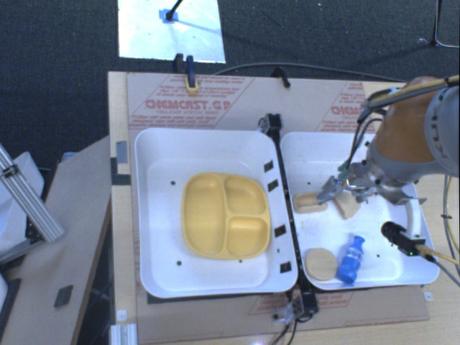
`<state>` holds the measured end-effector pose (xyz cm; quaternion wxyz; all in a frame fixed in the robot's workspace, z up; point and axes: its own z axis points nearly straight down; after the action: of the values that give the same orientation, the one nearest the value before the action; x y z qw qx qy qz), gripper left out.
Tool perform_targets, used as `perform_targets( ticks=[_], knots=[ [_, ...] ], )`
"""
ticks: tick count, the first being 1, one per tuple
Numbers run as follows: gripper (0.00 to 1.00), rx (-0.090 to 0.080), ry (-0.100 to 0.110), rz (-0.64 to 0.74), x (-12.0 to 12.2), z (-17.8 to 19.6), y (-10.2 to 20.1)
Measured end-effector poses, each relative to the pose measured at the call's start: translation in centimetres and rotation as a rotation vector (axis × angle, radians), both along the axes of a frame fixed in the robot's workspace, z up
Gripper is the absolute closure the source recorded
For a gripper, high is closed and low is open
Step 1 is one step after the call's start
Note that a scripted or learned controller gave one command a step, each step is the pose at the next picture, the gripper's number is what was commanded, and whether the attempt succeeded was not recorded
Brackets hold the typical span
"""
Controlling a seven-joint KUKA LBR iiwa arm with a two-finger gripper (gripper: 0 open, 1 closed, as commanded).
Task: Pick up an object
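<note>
We see the pincer (336, 190) low in the right bin, its opening impossible to judge; the pale tan wooden block (307, 204) lies just left, long axis across

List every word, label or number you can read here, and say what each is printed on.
"CHEMCAST GP": red print on the board behind the left bin.
Red print on the board behind the right bin: cut off and too blurred to read.
</note>
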<state>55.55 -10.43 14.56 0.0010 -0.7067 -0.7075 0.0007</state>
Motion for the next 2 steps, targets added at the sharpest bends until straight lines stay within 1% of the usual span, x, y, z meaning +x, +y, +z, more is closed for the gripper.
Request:
perform_targets(
  ticks=[1,2],
  knots=[
    [0.00,-0.002,-0.010,0.000,-0.58,-5.33,-0.06],
    [0.00,-0.006,-0.014,-0.003,-0.22,-5.52,-0.34]
  ],
)
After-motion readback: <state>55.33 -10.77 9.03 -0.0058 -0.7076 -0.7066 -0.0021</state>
